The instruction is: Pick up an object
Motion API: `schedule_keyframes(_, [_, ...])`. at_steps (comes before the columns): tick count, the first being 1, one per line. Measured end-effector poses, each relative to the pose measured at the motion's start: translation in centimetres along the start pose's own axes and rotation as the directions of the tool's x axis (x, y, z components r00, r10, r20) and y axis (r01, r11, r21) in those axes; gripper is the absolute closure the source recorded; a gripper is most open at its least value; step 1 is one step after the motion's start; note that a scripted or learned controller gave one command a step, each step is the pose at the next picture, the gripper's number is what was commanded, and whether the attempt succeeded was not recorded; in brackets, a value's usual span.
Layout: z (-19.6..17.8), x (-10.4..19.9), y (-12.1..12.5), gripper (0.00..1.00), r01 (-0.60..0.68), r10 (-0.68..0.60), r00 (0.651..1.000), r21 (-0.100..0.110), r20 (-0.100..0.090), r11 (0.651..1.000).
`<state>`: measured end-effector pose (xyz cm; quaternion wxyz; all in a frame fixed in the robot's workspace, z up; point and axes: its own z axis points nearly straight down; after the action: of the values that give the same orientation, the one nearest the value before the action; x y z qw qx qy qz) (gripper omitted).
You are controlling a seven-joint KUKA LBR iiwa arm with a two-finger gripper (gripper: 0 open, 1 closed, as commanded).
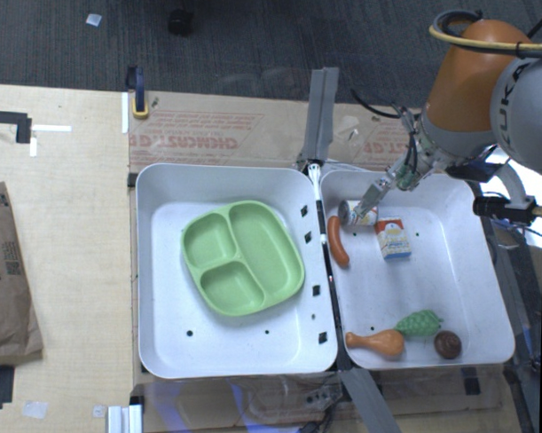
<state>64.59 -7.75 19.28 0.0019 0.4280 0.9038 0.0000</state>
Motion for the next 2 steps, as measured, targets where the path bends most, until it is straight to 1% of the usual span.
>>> schedule_keyframes(1, [9.6,-3.4,-3.4,0.00,-0.193,0.193,0.981,-0.001,0.000,0.981])
schedule_keyframes(2, [10.1,-2.6,-7.8,0.00,-0.419,0.419,0.908,0.003,-0.002,0.908])
